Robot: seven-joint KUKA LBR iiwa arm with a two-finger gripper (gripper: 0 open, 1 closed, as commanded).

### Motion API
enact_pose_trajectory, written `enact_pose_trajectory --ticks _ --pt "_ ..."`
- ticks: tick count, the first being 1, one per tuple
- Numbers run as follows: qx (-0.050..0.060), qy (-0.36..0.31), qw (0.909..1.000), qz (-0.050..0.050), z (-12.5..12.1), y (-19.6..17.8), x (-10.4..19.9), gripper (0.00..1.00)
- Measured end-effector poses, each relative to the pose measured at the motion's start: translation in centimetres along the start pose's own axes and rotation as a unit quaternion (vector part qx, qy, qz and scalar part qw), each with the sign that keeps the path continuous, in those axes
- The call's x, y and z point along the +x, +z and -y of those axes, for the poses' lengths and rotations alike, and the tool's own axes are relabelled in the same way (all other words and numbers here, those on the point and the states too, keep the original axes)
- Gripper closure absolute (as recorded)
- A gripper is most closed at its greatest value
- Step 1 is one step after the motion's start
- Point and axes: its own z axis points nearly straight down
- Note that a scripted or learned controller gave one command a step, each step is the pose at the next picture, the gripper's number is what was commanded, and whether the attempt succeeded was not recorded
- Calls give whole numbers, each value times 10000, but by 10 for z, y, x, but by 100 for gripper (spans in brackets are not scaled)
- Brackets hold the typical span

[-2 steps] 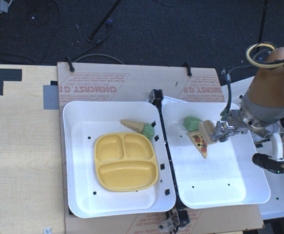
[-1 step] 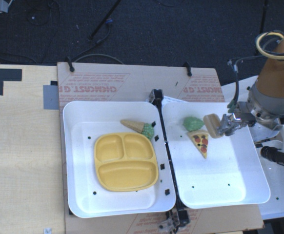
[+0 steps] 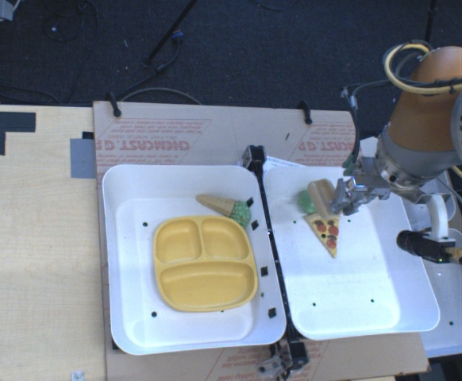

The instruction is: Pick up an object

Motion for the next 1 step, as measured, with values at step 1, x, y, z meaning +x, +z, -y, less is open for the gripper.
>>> enact_pose_trajectory --ticks 1 --pt "2 2 10000 3 -12 -5 52 100"
